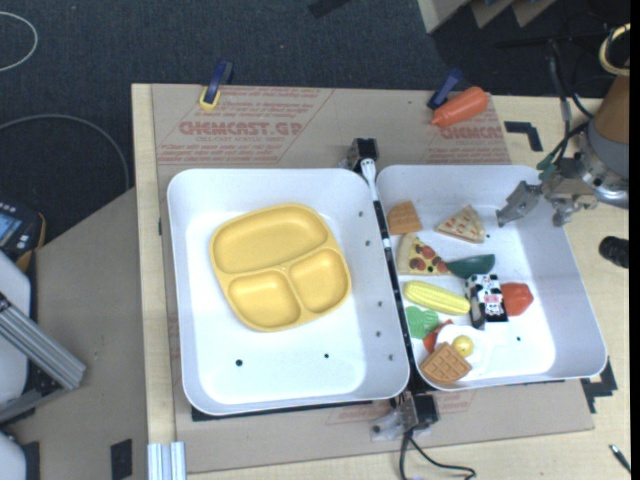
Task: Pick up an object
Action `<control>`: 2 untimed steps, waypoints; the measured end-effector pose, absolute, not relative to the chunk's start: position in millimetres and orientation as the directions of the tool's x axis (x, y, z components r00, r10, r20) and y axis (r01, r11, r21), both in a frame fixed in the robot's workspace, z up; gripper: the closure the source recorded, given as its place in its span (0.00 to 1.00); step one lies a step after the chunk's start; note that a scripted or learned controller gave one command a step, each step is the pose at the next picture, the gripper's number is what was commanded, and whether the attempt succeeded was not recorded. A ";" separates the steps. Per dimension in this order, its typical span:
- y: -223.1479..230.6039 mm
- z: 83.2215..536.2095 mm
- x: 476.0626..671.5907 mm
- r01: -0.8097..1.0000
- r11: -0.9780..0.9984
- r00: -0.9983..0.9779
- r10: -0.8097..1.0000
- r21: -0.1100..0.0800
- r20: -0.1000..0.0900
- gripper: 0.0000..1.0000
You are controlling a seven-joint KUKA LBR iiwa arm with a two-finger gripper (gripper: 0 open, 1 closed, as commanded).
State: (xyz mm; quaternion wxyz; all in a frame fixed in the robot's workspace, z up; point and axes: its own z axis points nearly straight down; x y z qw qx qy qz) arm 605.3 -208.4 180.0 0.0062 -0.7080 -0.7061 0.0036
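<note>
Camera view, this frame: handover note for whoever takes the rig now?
Gripper: above the right bin's far right part, nothing between its fingers that I can see; open or shut unclear.
Things: toy food heaped in the right bin's left half: pizza slice, corn, waffle, cow. Yellow tray in the left bin.
Done: nothing picked yet.
Left: descend on one item, probably the pizza slice, the nearest; grasp, lift.

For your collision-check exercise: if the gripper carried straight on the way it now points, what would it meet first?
The gripper points down and leftward over the right bin. Likely the pizza wedge comes first, though height is unclear from this slant; it might reach the bin floor short of it.
</note>
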 end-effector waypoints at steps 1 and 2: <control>-208.2 188.1 608.8 1.000 0.000 0.000 1.000 0.000 0.000 0.00; -206.4 127.6 615.6 1.000 0.002 -0.002 1.000 -0.007 0.002 0.00</control>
